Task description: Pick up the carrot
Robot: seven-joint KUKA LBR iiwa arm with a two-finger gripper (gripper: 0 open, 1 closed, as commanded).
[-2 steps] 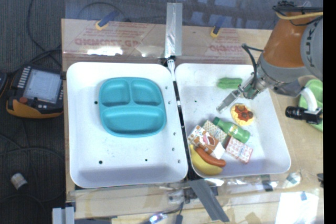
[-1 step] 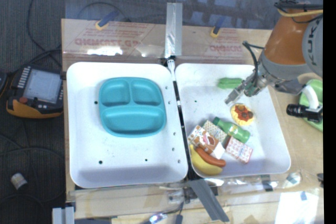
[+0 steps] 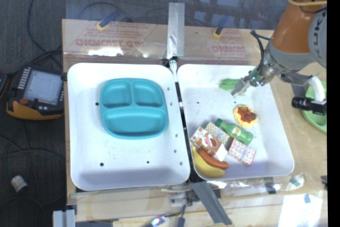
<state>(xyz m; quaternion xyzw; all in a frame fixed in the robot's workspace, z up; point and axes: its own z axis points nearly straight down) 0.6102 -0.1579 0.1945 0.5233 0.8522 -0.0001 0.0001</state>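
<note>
Far left of the gripper point(image 3: 241, 86) sits the blue plate point(image 3: 134, 108); just left of its tip lies a green piece, seemingly the carrot point(image 3: 228, 84); open or closed, cannot tell; it should centre over that piece before squeezing; the pizza toy point(image 3: 245, 115) lies near, below.

Turquoise divided tray point(image 3: 134, 107) in left white bin point(image 3: 85, 130); right white bin point(image 3: 276, 130) holds yellow banana point(image 3: 208, 167), green bottle point(image 3: 234, 132), red-and-yellow pizza point(image 3: 245, 115), pale green piece point(image 3: 229, 84)
</note>
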